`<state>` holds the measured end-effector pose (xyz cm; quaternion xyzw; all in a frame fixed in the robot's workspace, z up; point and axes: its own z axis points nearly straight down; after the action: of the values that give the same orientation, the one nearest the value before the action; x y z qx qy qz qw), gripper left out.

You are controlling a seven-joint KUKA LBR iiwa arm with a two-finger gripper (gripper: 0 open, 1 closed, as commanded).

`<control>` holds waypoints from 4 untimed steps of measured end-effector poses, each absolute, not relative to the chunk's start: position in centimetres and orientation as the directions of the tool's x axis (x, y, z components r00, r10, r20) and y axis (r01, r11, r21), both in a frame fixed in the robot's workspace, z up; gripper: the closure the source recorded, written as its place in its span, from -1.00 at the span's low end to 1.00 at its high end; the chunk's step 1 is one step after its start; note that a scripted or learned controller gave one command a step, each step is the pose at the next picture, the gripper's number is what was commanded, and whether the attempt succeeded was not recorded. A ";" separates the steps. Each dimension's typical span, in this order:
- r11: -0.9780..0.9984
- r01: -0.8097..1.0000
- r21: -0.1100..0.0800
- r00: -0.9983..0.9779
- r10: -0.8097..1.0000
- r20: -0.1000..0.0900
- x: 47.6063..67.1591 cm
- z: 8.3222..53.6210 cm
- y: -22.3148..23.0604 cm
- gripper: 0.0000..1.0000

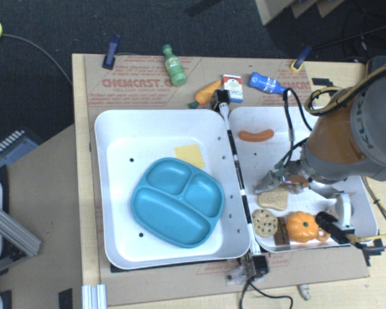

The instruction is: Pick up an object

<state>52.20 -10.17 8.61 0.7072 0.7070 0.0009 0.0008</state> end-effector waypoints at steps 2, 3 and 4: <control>-0.001 1.000 0.007 0.001 1.000 -0.001 51.8 8.7 -9.3 -1.00; 0.000 1.000 0.008 0.000 1.000 -0.001 51.8 9.7 -9.3 1.00; 0.001 1.000 0.003 -0.001 1.000 0.000 58.9 18.6 -9.0 1.00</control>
<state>58.86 -8.98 18.59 0.7067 0.7075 0.0010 0.0013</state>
